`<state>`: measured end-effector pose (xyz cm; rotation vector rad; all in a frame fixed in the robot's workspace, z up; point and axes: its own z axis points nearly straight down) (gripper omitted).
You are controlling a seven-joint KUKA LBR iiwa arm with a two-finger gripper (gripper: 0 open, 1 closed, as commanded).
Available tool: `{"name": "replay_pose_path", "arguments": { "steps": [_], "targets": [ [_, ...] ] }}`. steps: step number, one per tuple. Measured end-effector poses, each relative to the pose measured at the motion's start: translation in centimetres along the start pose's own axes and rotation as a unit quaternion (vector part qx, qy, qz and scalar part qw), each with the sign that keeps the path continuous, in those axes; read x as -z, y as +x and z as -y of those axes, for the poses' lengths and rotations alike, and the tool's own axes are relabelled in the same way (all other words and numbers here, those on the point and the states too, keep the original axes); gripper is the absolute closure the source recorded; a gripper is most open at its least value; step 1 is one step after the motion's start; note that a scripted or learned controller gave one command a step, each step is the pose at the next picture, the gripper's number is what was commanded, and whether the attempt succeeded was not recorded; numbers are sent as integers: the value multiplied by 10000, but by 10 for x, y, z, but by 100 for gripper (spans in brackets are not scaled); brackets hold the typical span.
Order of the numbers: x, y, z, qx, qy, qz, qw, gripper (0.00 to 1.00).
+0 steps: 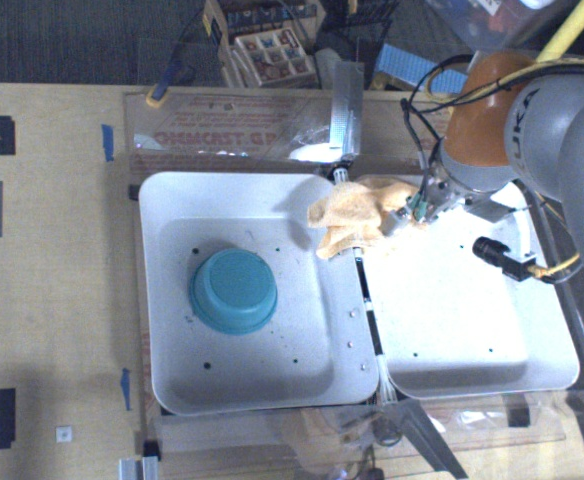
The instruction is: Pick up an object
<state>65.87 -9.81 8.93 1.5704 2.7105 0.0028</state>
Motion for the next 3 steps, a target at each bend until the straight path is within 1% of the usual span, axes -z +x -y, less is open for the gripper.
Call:
{"name": "replay_pose_path", "arguments": {
  "steps": [3],
  "targets": [
    [0,0,0,0,0,0,10000,0]
  ]
}}
